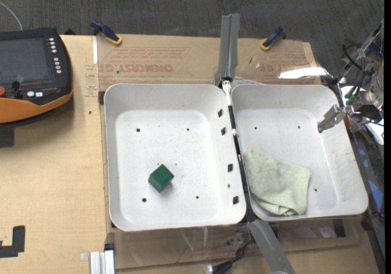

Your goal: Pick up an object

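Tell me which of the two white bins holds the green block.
The left bin, the one nearer the tablet-like controller. The green block sits on its floor, toward the front. The right bin holds a crumpled pale cloth instead.

I see smooth, slightly glossy white plastic in both bins (116, 162), soft pale-green cloth in the crumpled towel (278, 184), a matt green block (161, 178), flat brown cardboard (153, 65) behind, and matt wooden bench (52, 193).
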You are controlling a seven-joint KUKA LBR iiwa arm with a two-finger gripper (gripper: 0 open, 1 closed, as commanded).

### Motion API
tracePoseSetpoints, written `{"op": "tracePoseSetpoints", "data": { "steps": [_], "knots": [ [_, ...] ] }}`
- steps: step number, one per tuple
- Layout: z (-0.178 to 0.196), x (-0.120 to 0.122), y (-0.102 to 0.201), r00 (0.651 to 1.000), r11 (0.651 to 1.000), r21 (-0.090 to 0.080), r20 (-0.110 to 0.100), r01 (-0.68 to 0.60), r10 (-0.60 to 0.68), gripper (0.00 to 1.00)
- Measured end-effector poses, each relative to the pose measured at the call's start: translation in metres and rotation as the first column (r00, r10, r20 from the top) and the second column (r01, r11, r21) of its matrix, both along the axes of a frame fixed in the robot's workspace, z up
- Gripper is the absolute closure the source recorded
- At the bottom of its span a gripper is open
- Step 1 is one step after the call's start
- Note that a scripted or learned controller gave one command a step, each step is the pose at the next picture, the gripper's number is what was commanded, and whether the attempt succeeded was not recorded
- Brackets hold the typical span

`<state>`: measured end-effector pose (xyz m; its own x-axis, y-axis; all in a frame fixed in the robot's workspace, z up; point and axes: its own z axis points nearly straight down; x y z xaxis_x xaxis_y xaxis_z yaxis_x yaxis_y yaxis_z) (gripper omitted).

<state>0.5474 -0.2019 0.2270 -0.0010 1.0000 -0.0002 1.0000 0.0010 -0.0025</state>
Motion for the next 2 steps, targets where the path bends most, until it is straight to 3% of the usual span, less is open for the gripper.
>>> {"op": "tracePoseSetpoints", "data": {
  "steps": [1, 2],
  "knots": [
    [-0.101, 0.013, 0.057, 0.999, 0.999, 0.0, -0.001, 0.039, -0.039, 0.0],
    [-0.136, -0.013, 0.108, 0.996, 0.996, 0.0, -0.001, 0.093, -0.093, 0.0]
  ]
}}
